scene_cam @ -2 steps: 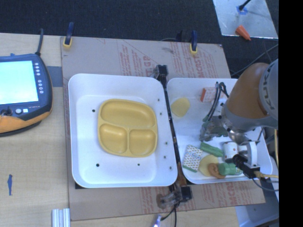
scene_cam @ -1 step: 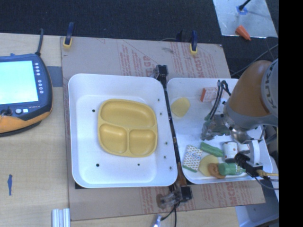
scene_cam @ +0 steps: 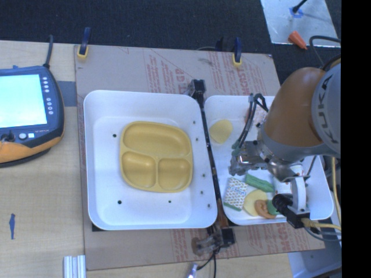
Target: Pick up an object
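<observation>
My gripper (scene_cam: 246, 160) hangs low over the middle of the right bin (scene_cam: 324, 204), under the grey wrist and its orange band. Just below it lie a green oblong piece (scene_cam: 259, 183), a green-and-white checked piece (scene_cam: 234, 193) and a pale yellow round piece (scene_cam: 253, 202) with an orange-brown bit (scene_cam: 268, 208) on it. A flat pale yellow disc (scene_cam: 221, 130) rests near the bin's upper left corner, apart from the gripper. The arm hides much of the bin's right half.
The left bin (scene_cam: 98, 155) holds a yellow divided plate (scene_cam: 156, 155). A tablet-like pendant (scene_cam: 26, 106) lies on the bench at far left. Clamps (scene_cam: 237, 50) pin the cardboard sheet at the back. Cables run near the bins' front edge (scene_cam: 211, 242).
</observation>
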Robot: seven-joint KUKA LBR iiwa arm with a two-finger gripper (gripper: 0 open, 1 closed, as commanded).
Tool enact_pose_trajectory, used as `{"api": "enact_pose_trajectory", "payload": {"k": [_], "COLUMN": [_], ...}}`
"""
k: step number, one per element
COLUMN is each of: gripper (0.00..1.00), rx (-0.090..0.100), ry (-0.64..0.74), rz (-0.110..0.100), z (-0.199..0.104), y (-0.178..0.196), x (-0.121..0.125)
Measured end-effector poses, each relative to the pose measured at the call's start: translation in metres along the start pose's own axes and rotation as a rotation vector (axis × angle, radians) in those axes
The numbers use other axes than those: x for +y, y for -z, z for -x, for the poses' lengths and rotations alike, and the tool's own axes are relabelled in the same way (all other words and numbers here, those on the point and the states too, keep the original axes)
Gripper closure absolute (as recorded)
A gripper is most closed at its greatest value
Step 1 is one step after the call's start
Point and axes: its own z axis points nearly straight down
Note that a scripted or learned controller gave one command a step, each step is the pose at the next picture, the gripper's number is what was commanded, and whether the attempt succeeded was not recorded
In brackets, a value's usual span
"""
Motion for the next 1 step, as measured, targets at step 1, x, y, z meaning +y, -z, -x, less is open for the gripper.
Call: {"api": "enact_pose_trajectory", "payload": {"k": [1], "gripper": [0.0], "rx": [0.0], "ry": [-0.002], "rz": [-0.001], "z": [0.0007], "y": [-0.0003], "x": [-0.0003]}}
